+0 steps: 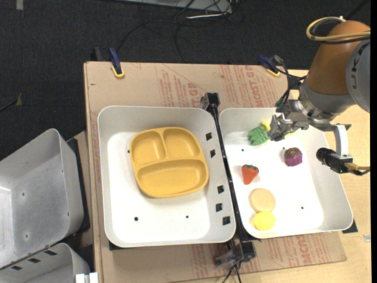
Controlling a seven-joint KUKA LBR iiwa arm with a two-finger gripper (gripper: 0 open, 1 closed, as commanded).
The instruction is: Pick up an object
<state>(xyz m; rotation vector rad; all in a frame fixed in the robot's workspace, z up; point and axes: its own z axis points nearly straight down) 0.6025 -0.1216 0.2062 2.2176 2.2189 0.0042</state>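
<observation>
The right bin (330,214) holds a green leafy toy (257,135) near its back, a purple piece (293,156), a red strawberry (250,173), a pale tan disc (262,200) and a yellow piece (264,220). My gripper (278,128) hangs at the back of this bin, right beside the green toy on its right side. Nothing shows between the fingers. The grey and orange arm comes in from the upper right.
A yellow divided plate (169,161) lies in the left bin (118,217). A black divider (221,158) runs between the two bins. A grey tub (32,199) stands off the bench to the left. Blue clamps (116,66) grip the bench's far edge.
</observation>
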